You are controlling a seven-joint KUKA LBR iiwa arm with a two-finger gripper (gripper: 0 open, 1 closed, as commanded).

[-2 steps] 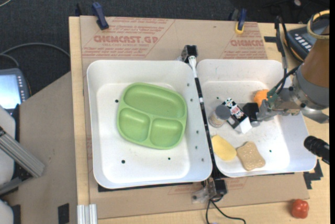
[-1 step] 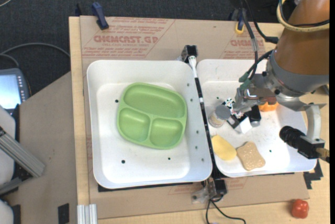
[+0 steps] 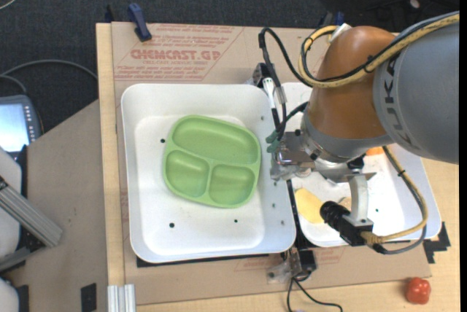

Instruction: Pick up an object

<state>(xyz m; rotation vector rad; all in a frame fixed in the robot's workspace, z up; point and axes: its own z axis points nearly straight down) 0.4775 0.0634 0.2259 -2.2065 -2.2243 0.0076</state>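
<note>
A smooth green plastic plate with three rounded compartments lies flat in the left bin. The arm hangs over the right bin, hiding most of it. A pale yellow object, perhaps soft, peeks out beneath the wrist. The gripper is hidden under the wrist; its state cannot be told. A small red thing sits on the bench.
</note>
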